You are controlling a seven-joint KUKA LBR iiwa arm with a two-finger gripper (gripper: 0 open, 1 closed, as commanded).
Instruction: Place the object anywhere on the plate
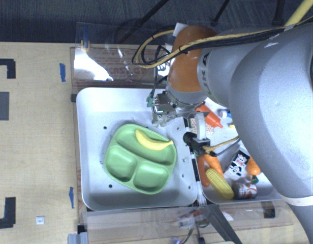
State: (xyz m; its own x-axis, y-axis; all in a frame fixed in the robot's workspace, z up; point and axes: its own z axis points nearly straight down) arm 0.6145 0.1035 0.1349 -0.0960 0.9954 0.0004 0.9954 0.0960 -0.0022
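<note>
The gripper (160, 114) hangs below the orange wrist band over the far part of the left bin (90, 136), close to that bin's right wall. Its metal fingers are small and partly lost against the white floor, so I cannot tell whether they stand wide or narrow; nothing is seen between them.

Just below and slightly left of the gripper lies the banana (152, 140), resting in the large upper compartment of the green divided plate (138, 161). Its long axis runs roughly left to right, from the upper left down toward the lower right, with the curve bowing downward and the right tip near the plate's right rim. It is near the gripper but apart from it.

The plate sits tilted in the bin, its right rim close to the wall between the bins, with open white floor to the left, above and below it.

To the gripper's right, beyond the dividing wall, the right bin holds a corn cob (218, 182), a carrot (213, 162) and other small items, crowded under the grey arm (268, 85).
</note>
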